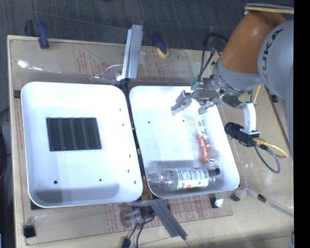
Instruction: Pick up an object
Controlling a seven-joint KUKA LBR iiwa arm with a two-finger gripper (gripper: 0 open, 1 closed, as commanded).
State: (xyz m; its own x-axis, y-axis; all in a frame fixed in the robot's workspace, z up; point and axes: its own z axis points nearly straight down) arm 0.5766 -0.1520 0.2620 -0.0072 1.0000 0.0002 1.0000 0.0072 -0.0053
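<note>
My gripper (190,106) hovers over the upper part of the right bin (155,138), its two fingers spread open with nothing between them. Just below it lies a clear packet with orange pieces inside (203,144), near the bin's right wall. A clear plastic bottle with a dark cap (183,178) lies on its side along the bin's front wall. In the left bin (36,180) a flat, dark grey ridged block (73,134) rests near the middle.
A metal divider post (132,50) stands at the back between the bins. Cables and a black connector (243,133) hang by the right bin's outer edge. Blue clamps (41,32) hold the bench's back rim.
</note>
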